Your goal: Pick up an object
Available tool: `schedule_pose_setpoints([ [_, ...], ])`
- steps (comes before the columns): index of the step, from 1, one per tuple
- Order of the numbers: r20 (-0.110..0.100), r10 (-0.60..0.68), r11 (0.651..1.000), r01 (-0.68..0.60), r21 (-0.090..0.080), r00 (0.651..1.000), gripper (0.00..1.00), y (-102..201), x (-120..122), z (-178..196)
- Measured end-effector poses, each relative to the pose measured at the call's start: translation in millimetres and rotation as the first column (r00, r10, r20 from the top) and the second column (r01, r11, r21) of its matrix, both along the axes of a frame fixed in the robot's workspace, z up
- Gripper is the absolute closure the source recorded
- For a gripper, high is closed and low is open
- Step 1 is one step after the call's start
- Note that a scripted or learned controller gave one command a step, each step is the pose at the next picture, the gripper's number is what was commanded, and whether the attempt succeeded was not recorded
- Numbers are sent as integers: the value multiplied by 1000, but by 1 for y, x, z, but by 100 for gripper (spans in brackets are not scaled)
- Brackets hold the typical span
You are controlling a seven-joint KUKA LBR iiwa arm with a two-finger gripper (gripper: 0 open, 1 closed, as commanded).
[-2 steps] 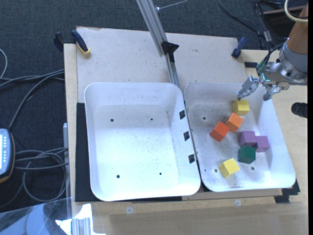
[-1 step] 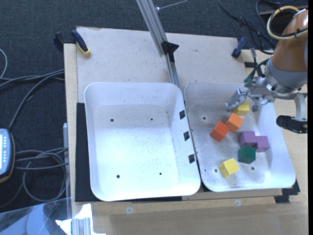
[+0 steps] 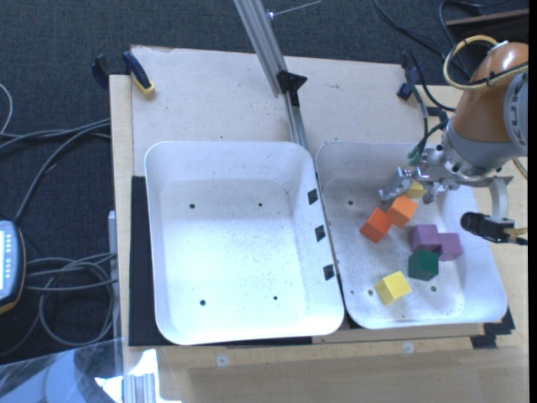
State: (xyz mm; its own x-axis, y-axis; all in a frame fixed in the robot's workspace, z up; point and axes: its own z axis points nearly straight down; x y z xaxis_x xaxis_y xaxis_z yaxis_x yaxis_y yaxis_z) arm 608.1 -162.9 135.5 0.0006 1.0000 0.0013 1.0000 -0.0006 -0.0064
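In the camera view, you see two white bins side by side. The left bin point(image 3: 226, 242) has nothing in it; the right bin point(image 3: 352, 183) holds all the blocks. The gripper point(image 3: 409, 190) is low over the far part of the right bin, and the arm point(image 3: 491, 99) comes in from the right side. Whether the gripper is apart or together you cannot tell here, because the metal parts blur into each other. No block is visibly gripped.

Just below the gripper lies a light orange block point(image 3: 403, 210), touching or almost touching a darker orange-red block point(image 3: 377, 224). A small yellow piece point(image 3: 415, 190) seems to sit right at the gripper, partly hidden. Nearer the front are two purple blocks point(image 3: 435, 240), a green block point(image 3: 423, 264) just beside them, and a yellow block point(image 3: 393, 287) standing a little apart.

To do this step well, I think you should aim at one block only. The light orange block is closest, but its neighbour may be pushed or block one side. Center over it, turn the wrist so the grip avoids the red one, then descend straight.
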Motion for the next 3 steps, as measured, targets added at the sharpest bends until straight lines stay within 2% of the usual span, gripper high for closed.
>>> schedule_pose_setpoints([
  [1, 2, 1, 1000, -1, 0, 1000, 0, 1, 0, -38],
  [2, 9, 1, 1000, -1, -2, 1000, 100, 0, 1, -25],
  [3, 11, 1, 1000, -1, -3, 1000, 100, -3, 2, 19],
])
